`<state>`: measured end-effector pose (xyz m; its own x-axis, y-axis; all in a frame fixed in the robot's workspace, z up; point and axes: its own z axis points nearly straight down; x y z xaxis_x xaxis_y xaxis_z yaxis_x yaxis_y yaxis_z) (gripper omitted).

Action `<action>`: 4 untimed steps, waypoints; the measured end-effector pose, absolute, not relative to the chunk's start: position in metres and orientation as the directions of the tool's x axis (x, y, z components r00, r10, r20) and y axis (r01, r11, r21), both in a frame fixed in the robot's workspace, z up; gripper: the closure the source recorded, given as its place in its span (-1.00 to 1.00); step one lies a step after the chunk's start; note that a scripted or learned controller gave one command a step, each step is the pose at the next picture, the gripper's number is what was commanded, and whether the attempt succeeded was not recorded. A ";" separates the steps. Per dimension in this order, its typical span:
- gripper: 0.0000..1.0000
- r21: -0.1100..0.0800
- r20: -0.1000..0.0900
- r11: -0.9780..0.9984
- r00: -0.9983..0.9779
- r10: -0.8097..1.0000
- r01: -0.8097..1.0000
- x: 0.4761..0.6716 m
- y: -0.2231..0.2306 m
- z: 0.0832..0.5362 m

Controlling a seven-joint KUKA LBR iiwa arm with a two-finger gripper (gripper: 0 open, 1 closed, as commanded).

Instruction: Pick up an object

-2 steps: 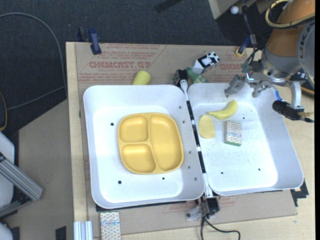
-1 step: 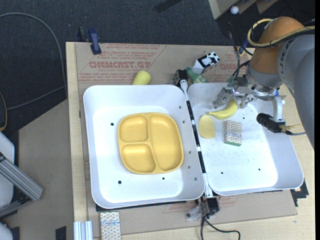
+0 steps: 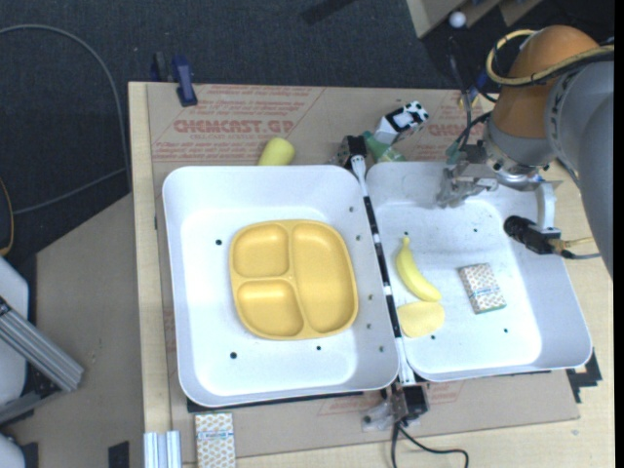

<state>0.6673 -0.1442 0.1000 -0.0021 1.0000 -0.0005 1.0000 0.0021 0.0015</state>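
My gripper (image 3: pixel 458 191) hung over the far end of the right-hand shallow white bin (image 3: pixel 546 344), close to its back wall, with my grey arm and its orange band (image 3: pixel 531 86) coming in from the right above it. Whether I was open or shut there I could not tell — the metal at my wrist hid that — and I saw nothing carried beneath me. The things worth going for all lay nearer the camera than I was, toward the bin's front and its left wall. The yellow plastic banana (image 3: pixel 414 271) was the closest of them: it lay down and to the left of me, near the divider between the two bins, its long axis running roughly from the far end toward the near end with a slight slant to the right. Just beside its near tip sat a pale yellow rounded piece (image 3: pixel 421 318), touching it or very nearly so. A small patterned rectangular box (image 3: pixel 483 288) rested apart from both, more to the middle of the bin and almost straight toward the camera from me. In the left bin a yellow divided plastic plate (image 3: pixel 292 279) sat well away — too far to matter. To my mind, the banana's lie would have asked for a grip across its narrow width.
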 end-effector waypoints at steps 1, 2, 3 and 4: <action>1.00 -0.001 0.002 0.002 -0.002 1.000 1.000 0.615 -0.072 0.185; -1.00 -0.003 0.001 0.001 -0.001 1.000 1.000 0.614 -0.073 0.185; -1.00 -0.004 0.001 -0.001 0.001 1.000 1.000 0.596 -0.093 0.095; -1.00 -0.002 0.001 -0.001 0.001 1.000 1.000 0.561 -0.091 0.085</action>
